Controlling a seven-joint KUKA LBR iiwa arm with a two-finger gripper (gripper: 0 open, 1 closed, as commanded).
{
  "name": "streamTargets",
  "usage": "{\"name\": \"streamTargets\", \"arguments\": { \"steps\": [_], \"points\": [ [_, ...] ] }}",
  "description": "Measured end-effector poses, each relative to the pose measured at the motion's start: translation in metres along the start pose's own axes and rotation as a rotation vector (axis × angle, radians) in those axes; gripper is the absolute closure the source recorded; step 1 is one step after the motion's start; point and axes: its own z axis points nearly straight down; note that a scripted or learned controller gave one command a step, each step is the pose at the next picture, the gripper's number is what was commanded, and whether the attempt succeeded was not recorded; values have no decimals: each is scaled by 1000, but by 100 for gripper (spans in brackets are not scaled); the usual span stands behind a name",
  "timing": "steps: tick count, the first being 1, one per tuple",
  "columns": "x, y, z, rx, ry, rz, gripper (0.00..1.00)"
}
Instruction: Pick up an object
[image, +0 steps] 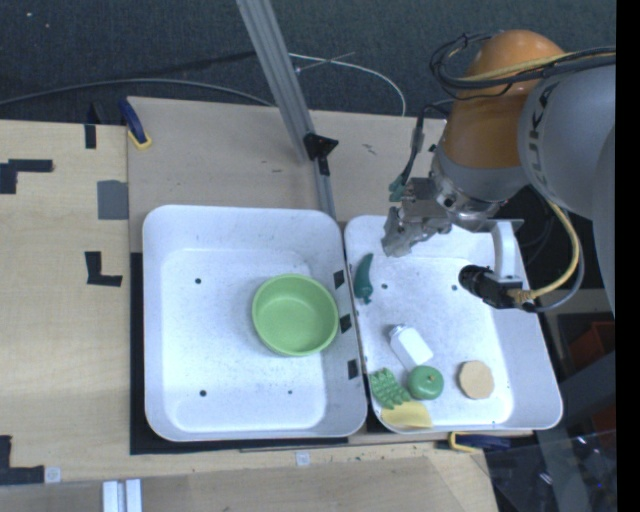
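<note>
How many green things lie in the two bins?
4. A bowl sits in the left bin. In the right bin: a dark piece by the divider, a ridged piece and a round one near the front.

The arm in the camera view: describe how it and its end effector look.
The arm is bulky and rounded, grey, with a glossy orange band above the wrist. Thin dark cables loop over the orange part, and a yellowish cable curves down to a black plug-like fitting. The end effector is small, grey metal, with a tiny green spot beside it.

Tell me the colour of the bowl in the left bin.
Light green bowl, seen in the camera view.
</note>
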Motion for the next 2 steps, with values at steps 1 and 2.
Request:
{"name": "streamTargets", "arguments": {
  "steps": [1, 2],
  "points": [
    [51, -9, 20, 2, -1, 1, 100],
    [106, -28, 17, 1, 0, -1, 100]
  ]
}}
